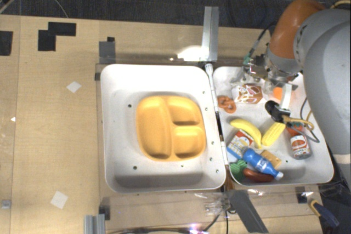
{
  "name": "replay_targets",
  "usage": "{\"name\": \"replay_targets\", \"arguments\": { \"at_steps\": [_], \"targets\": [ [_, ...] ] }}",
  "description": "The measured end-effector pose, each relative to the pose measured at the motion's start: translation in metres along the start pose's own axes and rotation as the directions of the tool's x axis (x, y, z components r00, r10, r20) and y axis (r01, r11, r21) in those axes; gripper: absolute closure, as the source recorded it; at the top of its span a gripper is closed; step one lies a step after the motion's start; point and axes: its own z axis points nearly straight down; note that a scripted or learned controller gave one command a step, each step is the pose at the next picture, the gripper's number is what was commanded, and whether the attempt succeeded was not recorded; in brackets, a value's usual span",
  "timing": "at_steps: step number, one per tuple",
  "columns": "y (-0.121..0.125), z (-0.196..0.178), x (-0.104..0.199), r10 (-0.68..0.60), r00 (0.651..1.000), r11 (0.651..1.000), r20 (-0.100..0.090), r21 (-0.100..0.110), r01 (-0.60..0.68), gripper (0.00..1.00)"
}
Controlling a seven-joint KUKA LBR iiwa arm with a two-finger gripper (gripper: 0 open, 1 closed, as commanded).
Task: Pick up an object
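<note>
While nothing is lifted | tool [267, 75] over far end of right bin [323, 170], grip state cannot tell | banana [246, 130], corn [273, 133], bottle [261, 162] lying in bin | pick pending

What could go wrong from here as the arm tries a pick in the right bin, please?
1. The right bin is crowded: banana, corn and bottle lie close together, so a grasp may catch two or slip.
2. The end effector hangs near the bin's far wall, by the pretzel; descending there may hit the wall.
</note>
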Motion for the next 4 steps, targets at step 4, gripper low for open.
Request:
{"name": "replay_targets", "arguments": {
  "at_steps": [4],
  "targets": [
    [0.009, 0.001, -0.015, -0.034, 0.999, 0.999, -0.001, 0.003, 0.034, 0.00]
  ]
}}
